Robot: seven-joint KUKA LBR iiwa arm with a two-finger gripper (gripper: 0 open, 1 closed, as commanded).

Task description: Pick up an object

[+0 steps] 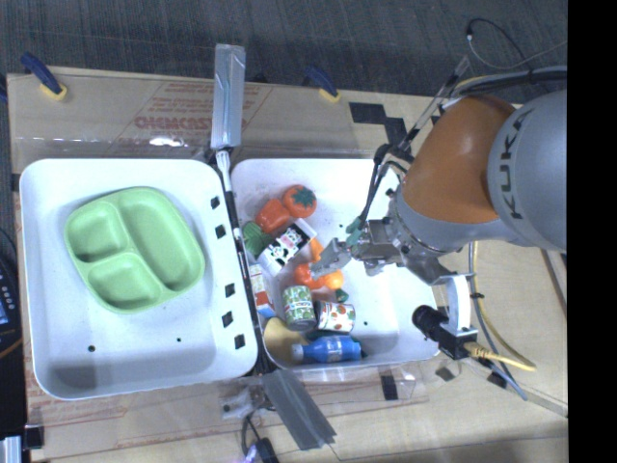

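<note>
Over the right bin (pixel 386 340), the gripper (pixel 333 256) hangs above the small toys (pixel 304 287); whether it is apart cannot be told.

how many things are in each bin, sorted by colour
Left bin:
green divided tray: 1

Right bin:
orange-red pepper: 1
small orange piece: 1
green-patterned cans: 2
blue bottle: 1
black-and-white carton: 1
yellow piece: 1

Total I can make out: 8; the pile is crowded, so some may be hidden.

Glossy plastic green tray (pixel 135 247), white bins (pixel 58 355) matt.
</note>
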